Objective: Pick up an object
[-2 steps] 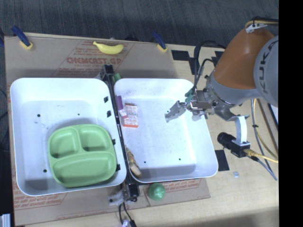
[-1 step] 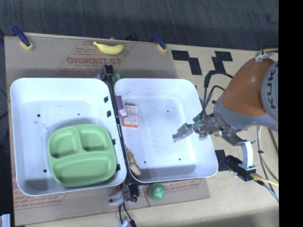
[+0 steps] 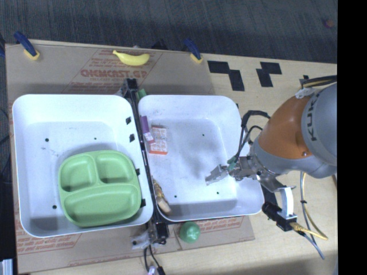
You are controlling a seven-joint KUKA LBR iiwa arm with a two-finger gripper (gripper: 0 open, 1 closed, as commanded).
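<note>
Lying left of the pincer (image 3: 213, 175) — small packet (image 3: 158, 140), well apart.

A small packet (image 3: 158, 140), white with red print, lies flat in the right bin (image 3: 189, 105). It sits near that bin's left wall.

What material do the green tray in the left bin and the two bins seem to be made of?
Green tray: probably moulded plastic, matte, judging by its even pale green colour and soft rounded compartment edges. Bins: likely thin plastic, white and smooth, with rounded corners and a faint sheen.
</note>
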